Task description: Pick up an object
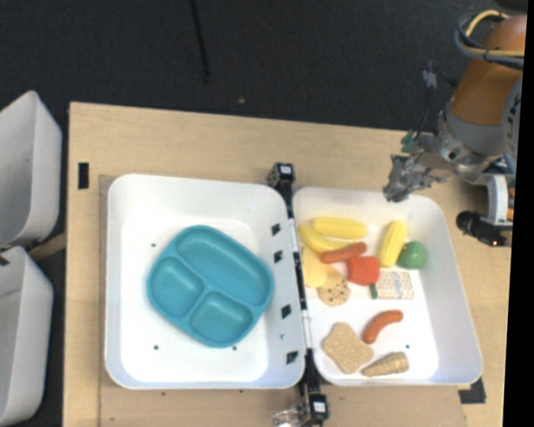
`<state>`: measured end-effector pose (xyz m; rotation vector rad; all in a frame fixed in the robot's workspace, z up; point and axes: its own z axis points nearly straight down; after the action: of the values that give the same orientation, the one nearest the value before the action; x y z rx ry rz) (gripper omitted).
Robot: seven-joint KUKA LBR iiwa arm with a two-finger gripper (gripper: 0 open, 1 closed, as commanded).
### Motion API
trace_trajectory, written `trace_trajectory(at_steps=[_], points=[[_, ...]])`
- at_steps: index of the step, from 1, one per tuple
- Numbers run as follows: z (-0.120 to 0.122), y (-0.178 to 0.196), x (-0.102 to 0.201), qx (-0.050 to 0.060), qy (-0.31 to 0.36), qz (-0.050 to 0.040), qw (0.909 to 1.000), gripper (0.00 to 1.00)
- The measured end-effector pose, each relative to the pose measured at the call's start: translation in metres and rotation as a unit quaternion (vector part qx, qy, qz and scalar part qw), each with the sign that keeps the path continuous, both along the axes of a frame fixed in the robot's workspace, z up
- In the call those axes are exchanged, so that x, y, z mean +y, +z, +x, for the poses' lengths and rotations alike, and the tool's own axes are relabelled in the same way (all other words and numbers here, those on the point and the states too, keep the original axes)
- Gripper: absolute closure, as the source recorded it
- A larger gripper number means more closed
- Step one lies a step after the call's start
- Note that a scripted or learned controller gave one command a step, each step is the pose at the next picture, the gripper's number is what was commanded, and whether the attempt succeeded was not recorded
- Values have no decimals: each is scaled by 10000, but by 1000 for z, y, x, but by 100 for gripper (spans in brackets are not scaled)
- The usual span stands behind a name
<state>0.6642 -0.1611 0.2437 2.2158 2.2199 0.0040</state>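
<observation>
The grey arm point(479, 104) with its orange band reached in from the right, its wrist angled down and leftward so that the gripper point(400, 185) hung over the far rim of the right bin point(456, 292), near that bin's back right corner. Nothing lay between its fingers; how far apart they stood could not be told from the view. The toy food lay well apart from it in the right bin: a banana point(324, 234), a corn cob point(392, 242), a green ball-like piece point(413, 254), a red sausage point(383, 326), a cookie point(334, 293) and a slice of bread point(346, 347). The left bin point(130, 245) held a blue divided plate point(210, 286).
</observation>
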Motion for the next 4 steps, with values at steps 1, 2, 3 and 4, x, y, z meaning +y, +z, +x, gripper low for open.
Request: trace_trajectory(at_steps=[1, 2, 3, 4], points=[[-16, -11, 50, 29, 13, 8, 10000, 100], [-29, 3, 99, 21, 21, 16, 10000, 100], [-49, 10, 152, 27, 25, 18, 10000, 100], [-69, 7, 197, 30, 19, 12, 10000, 100]])
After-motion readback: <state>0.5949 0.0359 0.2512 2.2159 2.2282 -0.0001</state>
